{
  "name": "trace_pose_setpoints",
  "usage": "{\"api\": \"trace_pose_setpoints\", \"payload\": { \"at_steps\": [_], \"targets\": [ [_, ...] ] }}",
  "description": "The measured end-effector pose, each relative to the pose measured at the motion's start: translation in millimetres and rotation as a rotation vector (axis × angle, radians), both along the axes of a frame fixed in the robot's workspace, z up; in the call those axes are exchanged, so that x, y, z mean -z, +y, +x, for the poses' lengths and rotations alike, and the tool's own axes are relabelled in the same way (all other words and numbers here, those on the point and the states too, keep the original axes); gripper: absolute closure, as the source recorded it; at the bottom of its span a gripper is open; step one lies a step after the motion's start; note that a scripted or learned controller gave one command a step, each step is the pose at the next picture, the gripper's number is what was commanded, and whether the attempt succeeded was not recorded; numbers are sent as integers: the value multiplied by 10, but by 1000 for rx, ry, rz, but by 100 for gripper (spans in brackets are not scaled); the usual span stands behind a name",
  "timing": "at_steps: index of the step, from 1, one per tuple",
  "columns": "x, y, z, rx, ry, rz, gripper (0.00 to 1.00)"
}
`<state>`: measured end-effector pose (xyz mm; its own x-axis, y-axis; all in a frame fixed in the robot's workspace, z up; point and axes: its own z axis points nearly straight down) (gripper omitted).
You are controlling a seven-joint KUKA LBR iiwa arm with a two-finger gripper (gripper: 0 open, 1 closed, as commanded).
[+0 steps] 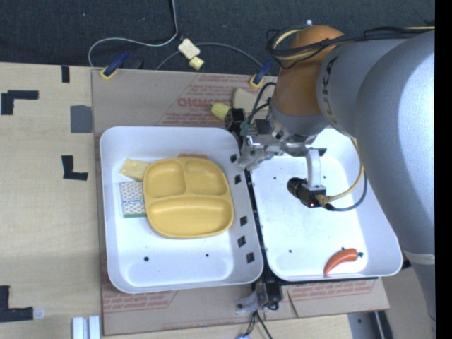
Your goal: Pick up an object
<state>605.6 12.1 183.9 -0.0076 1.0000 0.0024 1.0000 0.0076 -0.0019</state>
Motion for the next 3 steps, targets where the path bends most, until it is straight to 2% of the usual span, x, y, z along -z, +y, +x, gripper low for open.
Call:
{"api": "trace_pose_setpoints", "payload": {
  "at_steps": [1,2,3],
  "targets": [
    [-1104,-1262,-159,18,-12,-9,100],
    [68,-647,-13,3,8,-1,100],
    [-145,189,-337,-2,1,1,100]
  ]
}}
